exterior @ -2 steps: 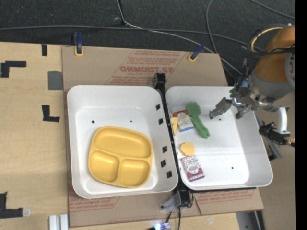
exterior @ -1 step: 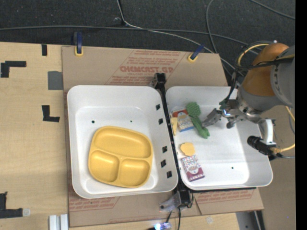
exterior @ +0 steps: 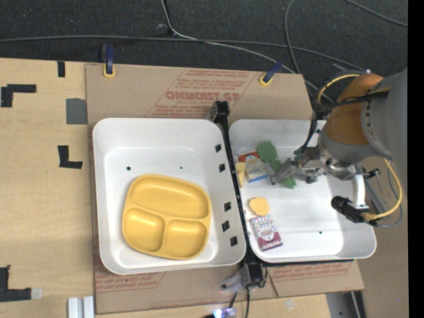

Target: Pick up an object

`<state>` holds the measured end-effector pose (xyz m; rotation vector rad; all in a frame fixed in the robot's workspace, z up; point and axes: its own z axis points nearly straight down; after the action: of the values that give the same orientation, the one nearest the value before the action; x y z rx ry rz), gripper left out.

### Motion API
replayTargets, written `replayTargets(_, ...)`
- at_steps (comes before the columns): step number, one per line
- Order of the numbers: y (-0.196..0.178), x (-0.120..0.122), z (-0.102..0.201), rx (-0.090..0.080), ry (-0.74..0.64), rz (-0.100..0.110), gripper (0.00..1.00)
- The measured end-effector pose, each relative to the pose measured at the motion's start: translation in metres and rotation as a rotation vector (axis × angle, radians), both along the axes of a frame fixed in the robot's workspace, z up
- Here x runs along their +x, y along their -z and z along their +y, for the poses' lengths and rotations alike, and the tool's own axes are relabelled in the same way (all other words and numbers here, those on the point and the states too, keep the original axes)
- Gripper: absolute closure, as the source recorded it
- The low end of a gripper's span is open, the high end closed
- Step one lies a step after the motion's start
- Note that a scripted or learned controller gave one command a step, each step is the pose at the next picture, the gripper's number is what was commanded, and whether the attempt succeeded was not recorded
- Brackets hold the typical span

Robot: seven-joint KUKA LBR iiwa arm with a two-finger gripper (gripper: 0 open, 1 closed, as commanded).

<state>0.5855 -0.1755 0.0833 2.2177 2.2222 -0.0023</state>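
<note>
The right bin (exterior: 311, 244) holds a green knobbly object (exterior: 267, 152), a small box with a red and blue label (exterior: 254, 167), a yellow piece (exterior: 259, 205) and a maroon packet (exterior: 265, 232). My gripper (exterior: 289, 172) is low inside this bin, just right of the green object and the box. A small bit of green (exterior: 290, 182) shows right under the gripper's tip. The grey arm with its orange band (exterior: 354, 111) reaches in from the right.
The left bin (exterior: 106, 138) holds a yellow divided plate (exterior: 165, 216). A black divider with clips (exterior: 228, 177) runs between the bins. Both bins rest on brown cardboard (exterior: 199, 91). Cables (exterior: 384, 207) loop beside the wrist at the right.
</note>
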Motion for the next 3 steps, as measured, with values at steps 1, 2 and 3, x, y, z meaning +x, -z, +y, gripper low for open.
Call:
replayTargets(1,-0.013,0.001,0.000,-0.002,0.000,-0.004,1.00)
replayTargets(2,-0.069,0.007,-0.007,0.001,0.001,-0.003,1.00)
replayTargets(3,-0.112,0.009,-0.010,0.001,0.001,-0.003,1.00)
